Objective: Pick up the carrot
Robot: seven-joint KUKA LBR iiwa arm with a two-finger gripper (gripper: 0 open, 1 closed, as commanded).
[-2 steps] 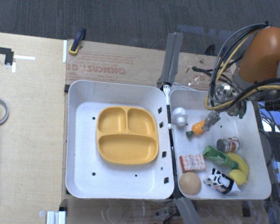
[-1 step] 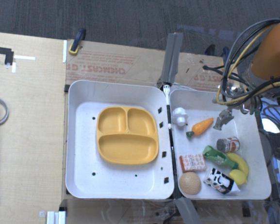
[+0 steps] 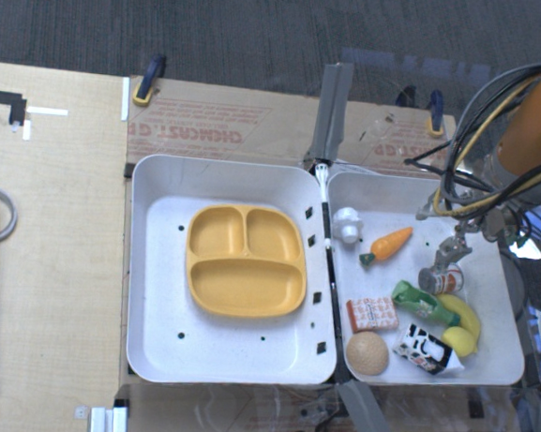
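Camera view, left to right: yellow three-compartment plastic plate (image 3: pixel 246 260) in the left white bin (image 3: pixel 152 275). The orange carrot with green top (image 3: pixel 387 244) lies untouched in the right white bin (image 3: pixel 503 297), near its upper left. The metal two-finger gripper (image 3: pixel 447 263) stands just right of it, near a silver can (image 3: pixel 439 278); whether it grips anything cannot be told. Pickup not yet done.

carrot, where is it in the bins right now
The small orange carrot with a green top lies in the right white bin, in its upper left part, just right of the small white round object and left of the pincer.
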